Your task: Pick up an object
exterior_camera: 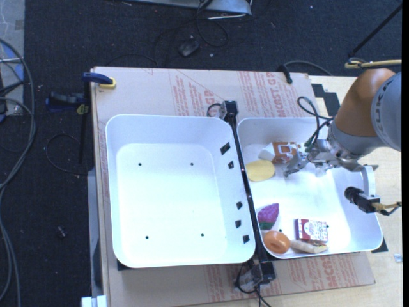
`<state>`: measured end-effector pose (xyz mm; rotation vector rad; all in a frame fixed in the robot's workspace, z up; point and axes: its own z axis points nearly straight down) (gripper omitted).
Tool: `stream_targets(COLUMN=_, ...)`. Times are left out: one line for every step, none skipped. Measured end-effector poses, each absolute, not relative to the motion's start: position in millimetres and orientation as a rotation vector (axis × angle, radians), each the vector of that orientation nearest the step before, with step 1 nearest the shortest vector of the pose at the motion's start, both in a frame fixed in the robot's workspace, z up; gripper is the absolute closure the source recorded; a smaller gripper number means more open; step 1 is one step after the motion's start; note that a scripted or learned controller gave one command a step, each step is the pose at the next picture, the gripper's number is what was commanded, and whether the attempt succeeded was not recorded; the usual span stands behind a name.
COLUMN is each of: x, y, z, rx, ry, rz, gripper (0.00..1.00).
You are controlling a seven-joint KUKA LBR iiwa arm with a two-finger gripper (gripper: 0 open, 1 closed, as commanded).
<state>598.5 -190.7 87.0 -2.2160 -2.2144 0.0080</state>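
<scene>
Gripper (pixel 295 167) sits low in the right bin (pixel 358 235), fingers unclear, disc (pixel 261 170) at its nine o'clock.

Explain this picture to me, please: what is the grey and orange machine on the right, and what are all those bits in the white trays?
The machine is a robot arm, reaching in from the right. One camera, fixed above the bench, looks down at a slant. At the arm's end is its tool, the part meant to pick things up. It hangs low over the right bin, beside a yellow disc and an orange-and-white packet. I cannot see anything held in it. Nearer the front of that bin lie a purple piece, an orange ball, a red-and-white carton and a tan piece under it. The left bin sits alongside. The cables belong to the rig.
</scene>
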Motion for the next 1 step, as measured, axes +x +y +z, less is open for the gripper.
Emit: stream_targets(x=656.8, y=-197.9, z=93.3, rx=-2.217, ry=-2.217, rz=0.008, gripper=0.00)
